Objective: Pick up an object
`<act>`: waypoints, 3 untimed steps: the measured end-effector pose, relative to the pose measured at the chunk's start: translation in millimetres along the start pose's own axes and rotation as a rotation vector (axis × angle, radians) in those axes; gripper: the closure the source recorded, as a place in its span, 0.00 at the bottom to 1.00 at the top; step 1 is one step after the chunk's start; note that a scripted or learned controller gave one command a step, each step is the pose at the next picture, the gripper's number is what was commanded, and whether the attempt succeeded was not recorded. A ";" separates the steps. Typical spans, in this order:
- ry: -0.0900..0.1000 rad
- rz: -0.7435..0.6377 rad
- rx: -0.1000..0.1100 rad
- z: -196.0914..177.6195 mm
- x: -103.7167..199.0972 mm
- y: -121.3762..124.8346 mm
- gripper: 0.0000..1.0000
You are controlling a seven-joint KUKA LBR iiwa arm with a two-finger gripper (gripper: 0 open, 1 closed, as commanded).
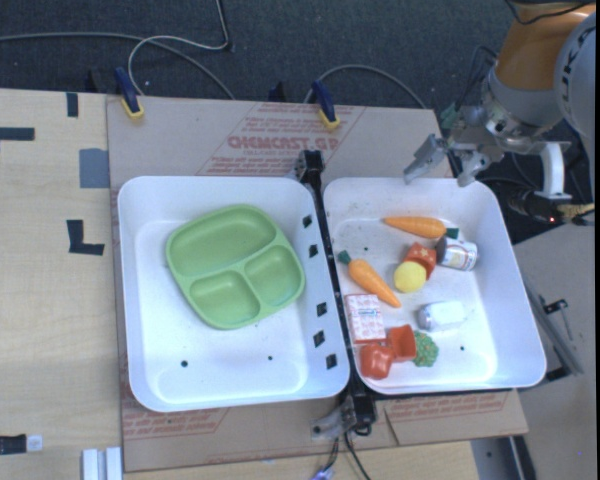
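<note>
The gripper [444, 163] hangs with its fingers spread apart and nothing between them, just above the far rim of the right bin [510, 268]. In that bin, one carrot [416, 226] lies near the far edge, and a second carrot [372, 281] near the left wall. The left bin [145, 298] carries a green divided plate [235, 265].

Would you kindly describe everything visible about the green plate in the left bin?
The green plate is a pale green, plastic-looking tray with rounded corners and three compartments: one large, two smaller. It lies flat and right side up, turned at an angle, in the left bin, toward its upper middle. Its compartments hold nothing, and nothing else touches it.
</note>
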State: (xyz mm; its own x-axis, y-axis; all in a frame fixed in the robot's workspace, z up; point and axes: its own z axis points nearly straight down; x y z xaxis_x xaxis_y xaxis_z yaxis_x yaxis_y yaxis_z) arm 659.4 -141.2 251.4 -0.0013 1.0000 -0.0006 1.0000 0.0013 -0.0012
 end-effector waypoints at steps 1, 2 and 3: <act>-0.003 0.000 -0.013 150.7 6.0 -59.9 0.00; -0.004 0.000 -0.010 158.3 1.5 4.2 0.00; -0.011 -0.002 -0.020 147.2 0.2 6.0 1.00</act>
State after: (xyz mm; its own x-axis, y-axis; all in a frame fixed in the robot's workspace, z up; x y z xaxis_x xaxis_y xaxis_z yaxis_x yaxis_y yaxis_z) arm 665.2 -141.0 104.2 -0.0029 0.9999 -0.0115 0.9998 0.0031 0.0189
